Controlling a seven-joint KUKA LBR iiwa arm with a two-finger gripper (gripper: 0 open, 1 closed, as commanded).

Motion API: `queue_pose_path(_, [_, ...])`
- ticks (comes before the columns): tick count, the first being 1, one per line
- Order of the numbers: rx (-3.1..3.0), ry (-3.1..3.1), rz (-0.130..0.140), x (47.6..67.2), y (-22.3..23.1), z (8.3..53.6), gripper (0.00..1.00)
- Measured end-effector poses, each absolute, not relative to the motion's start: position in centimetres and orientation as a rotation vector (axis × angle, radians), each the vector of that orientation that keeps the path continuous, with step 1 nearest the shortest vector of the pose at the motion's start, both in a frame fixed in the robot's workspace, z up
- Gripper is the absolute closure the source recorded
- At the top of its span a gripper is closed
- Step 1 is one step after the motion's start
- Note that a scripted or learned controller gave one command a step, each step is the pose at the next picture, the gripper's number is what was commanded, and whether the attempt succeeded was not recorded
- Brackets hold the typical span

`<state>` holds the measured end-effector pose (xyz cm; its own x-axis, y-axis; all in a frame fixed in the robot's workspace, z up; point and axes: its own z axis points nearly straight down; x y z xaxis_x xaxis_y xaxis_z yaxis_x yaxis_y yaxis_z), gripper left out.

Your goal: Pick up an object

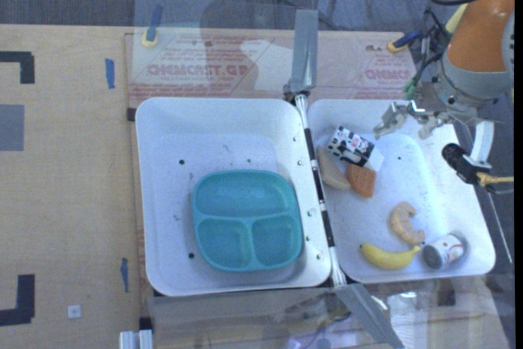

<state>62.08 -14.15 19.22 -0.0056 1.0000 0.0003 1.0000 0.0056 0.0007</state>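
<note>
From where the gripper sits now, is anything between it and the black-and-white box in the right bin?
Nothing visible stands in the way. The gripper is over the right bin's back part, and the black-and-white box lies just to its left across bare white floor. The orange block and the tan piece lie on the box's near side, off that path.
</note>
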Motion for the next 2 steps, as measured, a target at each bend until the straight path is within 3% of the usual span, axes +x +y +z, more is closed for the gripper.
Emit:
queue_pose_path(1, [2.275,2.165,0.002,57.94,-11.1,9.43,0.0])
queue_pose_path(2, [2.282,2.156,0.004,57.93,-11.44,10.41,1.0])
